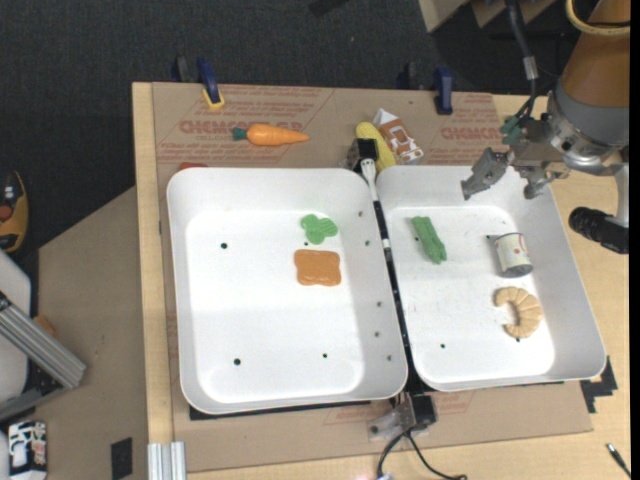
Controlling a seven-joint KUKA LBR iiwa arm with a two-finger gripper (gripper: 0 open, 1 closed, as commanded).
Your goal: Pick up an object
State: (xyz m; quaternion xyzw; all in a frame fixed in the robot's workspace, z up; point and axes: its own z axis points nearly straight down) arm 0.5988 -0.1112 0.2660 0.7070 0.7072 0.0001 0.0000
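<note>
My gripper (510, 176) hangs above the far edge of the right bin (470, 353), fingers spread open with nothing between them. Below it in that bin lie a green pickle-shaped piece (429, 239), a small grey can on its side (512, 253) and a tan croissant (519, 311). The left bin (250, 368) holds a green leafy piece (319, 228) and an orange toast-shaped piece (318, 267). The can is the nearest object to the gripper, a little toward the front of it.
Outside the bins on the cardboard behind them lie a toy carrot (274, 135), a yellow banana (372, 140) and a small brown-and-white carton (400, 140). Blue clamps (211, 86) (443, 88) hold the board's far edge.
</note>
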